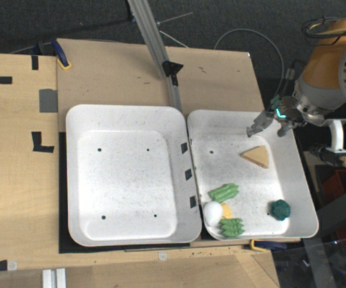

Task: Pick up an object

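The jaws (269,123) hang over the far end of the right bin (293,161), two dark fingers splayed apart with nothing between them, so I'd call them open and empty. Just below them, near but not touching, lies a tan wedge (256,156), the closest thing to grab. From where I stand the pick hasn't happened yet: nothing is lifted, every object sits on the bin floor, and what's left is to come down, close on something and raise it.

The rest of the choices crowd the near end of that bin: a green leafy piece (223,192), a white egg-like ball (212,212) with a bit of yellow (226,210) beside it, another green bumpy piece (232,226) at the rim, and a dark green lump (280,209) off on its own towards the right corner.

The left bin (125,173) sits alongside, the two touching along a middle seam. Both rest on a pale wooden counter (17,131) marked with black tape patches, and a grey metal bar (152,35) slants in from the far side. Beyond that, dark floor and a loose cable (245,35).
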